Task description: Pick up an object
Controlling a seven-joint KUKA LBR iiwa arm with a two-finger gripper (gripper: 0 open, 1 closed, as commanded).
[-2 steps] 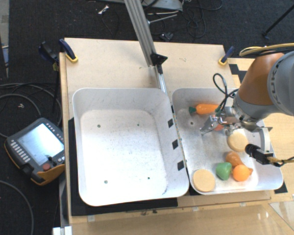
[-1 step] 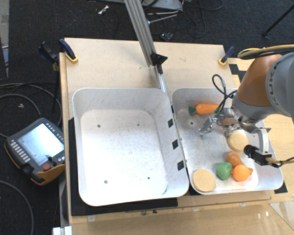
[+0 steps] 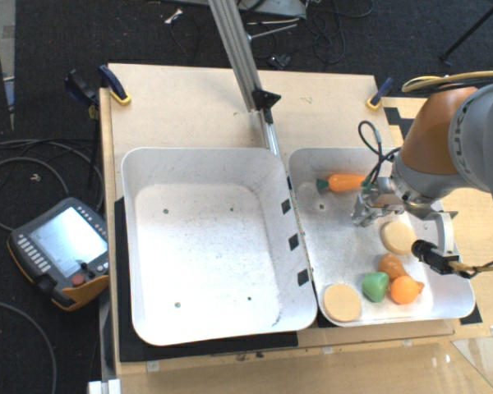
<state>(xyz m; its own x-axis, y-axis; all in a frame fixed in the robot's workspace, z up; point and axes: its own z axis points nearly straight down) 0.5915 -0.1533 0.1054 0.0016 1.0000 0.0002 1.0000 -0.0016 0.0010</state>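
- Nearest the camera, along the front rim of the right bin (image 3: 456, 306), lies a flat tan disc (image 3: 343, 301) in the front left corner.
- Just right of it sits a green pepper-shaped piece (image 3: 375, 286), touching an orange ball (image 3: 405, 290) on its right.
- Behind those two, a smaller orange-brown piece (image 3: 391, 264) rests just beside them.
- Farther back in the same bin, a pale cream rounded object (image 3: 398, 237) lies just below the wrist of the arm (image 3: 456, 142).
- The gripper (image 3: 366, 212) reaches down into the middle of the right bin, near the cream object and the carrot; the fingers are too small and dark to judge, so I cannot tell how far apart they stand or whether anything is between them.
- At the back of the right bin, an orange carrot (image 3: 344, 182) with a green tip lies on its side, just behind the gripper.
- The left bin (image 3: 140, 171) sits beside it on the table (image 3: 189, 105), its white floor showing dark specks.
- Left of the table, on the dark floor, rests a teach pendant (image 3: 62, 253) with a lit screen.
- A slanted metal pole (image 3: 234, 39) rises from behind the two bins.
- Yellow clamps (image 3: 115, 89) grip the far corners of the table.
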